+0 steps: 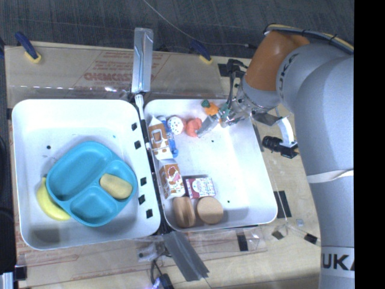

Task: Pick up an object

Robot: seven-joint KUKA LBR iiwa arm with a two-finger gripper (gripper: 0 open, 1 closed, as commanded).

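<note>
Red object (193, 127) beside pincer (207, 127); grip unclear.

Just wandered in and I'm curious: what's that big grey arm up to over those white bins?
The robot arm is reaching into the right bin, its gripper low near a small red object at the far end. Nothing is visibly held yet. That bin also holds small cartons and round brown items. The left bin has a blue tray and a banana.

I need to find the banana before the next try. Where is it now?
The banana lies in the left bin, at its left side, partly tucked under the blue divided plate.
</note>
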